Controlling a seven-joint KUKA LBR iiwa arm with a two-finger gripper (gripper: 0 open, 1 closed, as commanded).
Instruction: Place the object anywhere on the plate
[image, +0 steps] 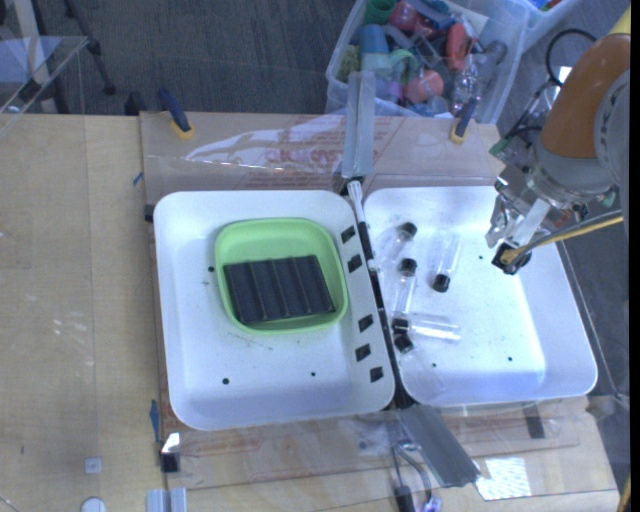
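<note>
Gripper (508, 250): hangs over the right part of the right bin, at the end of the grey arm with the orange band; fingers point down and toward the view's left.
Jaw state: cannot tell whether open or closed; nothing visible between the fingers.
Right bin (520, 330): white, shallow, lies directly beneath the jaws.
Vials (442, 262): small clear tubes with black caps, scattered on the right bin's floor to the left of the jaws, apart from them; closest one lies just left of the jaws, capped end toward the near side.
Lowest vial (428, 327): lies on its side, left of and nearer the camera than the jaws, near the bin divider.
Left bin (190, 330): white, farther left of the jaws, touching the right bin along the divider.
Plate (238, 243): green, rounded square, sits in the left bin, well apart from the jaws.
Dark ribbed block (278, 289): rests on the plate.
</note>
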